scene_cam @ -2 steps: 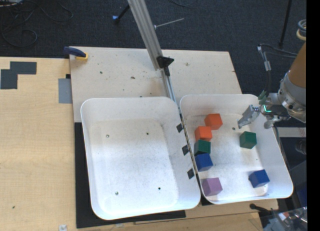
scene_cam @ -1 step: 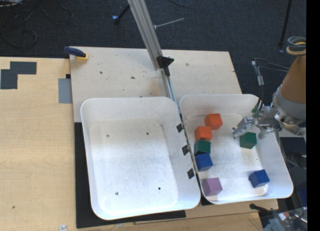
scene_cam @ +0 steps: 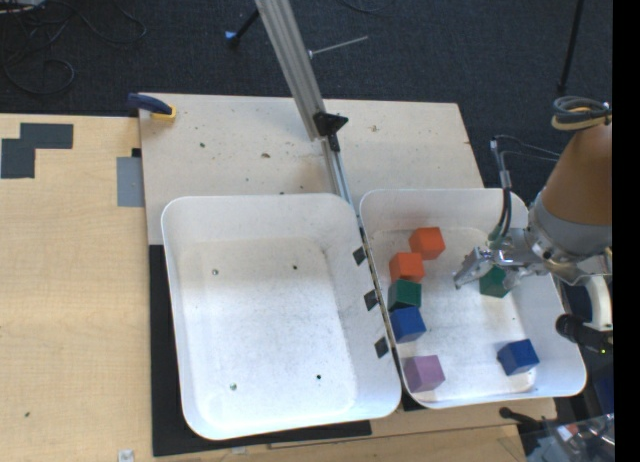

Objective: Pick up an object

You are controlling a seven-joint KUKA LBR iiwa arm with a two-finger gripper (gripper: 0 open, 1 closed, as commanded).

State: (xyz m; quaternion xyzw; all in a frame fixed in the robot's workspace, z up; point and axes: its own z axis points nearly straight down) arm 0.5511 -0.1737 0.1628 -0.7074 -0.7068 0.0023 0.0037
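Camera view looks down on two white bins side by side. The gripper (scene_cam: 487, 272) hangs over the right bin (scene_cam: 560, 385), near its right wall. Its metal fingers are spread, one reaching toward the bin's middle, and a green block (scene_cam: 494, 285) sits at their tips; whether the block is actually clamped I cannot tell. The block is too hidden to read its axis. Along the right bin's left wall runs a column of cubes: orange cube (scene_cam: 427, 242), a second orange one (scene_cam: 406, 266), dark green cube (scene_cam: 405, 294), blue cube (scene_cam: 407, 323), purple cube (scene_cam: 424, 371). Another blue block (scene_cam: 518, 356) lies near the front right corner. The left bin (scene_cam: 190, 250) shows bare, speckled floor.
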